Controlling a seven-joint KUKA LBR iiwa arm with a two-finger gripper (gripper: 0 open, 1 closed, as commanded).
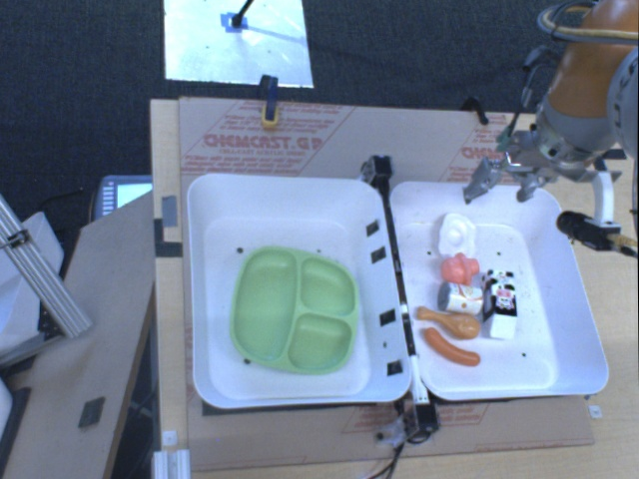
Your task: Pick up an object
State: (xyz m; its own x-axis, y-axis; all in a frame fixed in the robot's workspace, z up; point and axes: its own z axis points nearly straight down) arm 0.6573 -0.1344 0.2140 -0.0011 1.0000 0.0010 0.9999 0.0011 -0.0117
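Crowding is the main risk here. The right bin (559,297) holds a small cluster of toy food, and the pieces lie very near to each other: a white fried egg (456,234) at the top, a pink piece (459,268) just under it, a small white and orange can-like item (460,296) beside a black and white carton (500,302), then a tan spoon-shaped piece (451,319) and an orange sausage (451,347) at the bottom. The left bin (215,218) holds 1 green divided plate (295,310).

The gripper (507,180) hangs above the far rim of the right bin, well apart from the cluster. Its 2 fingers (478,184) stand spread open and nothing is between them.

I judge that several things could go wrong from this position. If the arm comes down into the middle of the cluster, 1 finger may land on a neighbour piece and push it, so the fingers shut on nothing or on 2 pieces at once. The egg and the sausage look low and flat, so the fingers may slide over them without a hold. The carton stands taller and seems the easier target, but it touches or almost touches the can-like item, and a finger may not fit between them. The gripper is also near the bin wall, so a descent straight from here could strike the rim.
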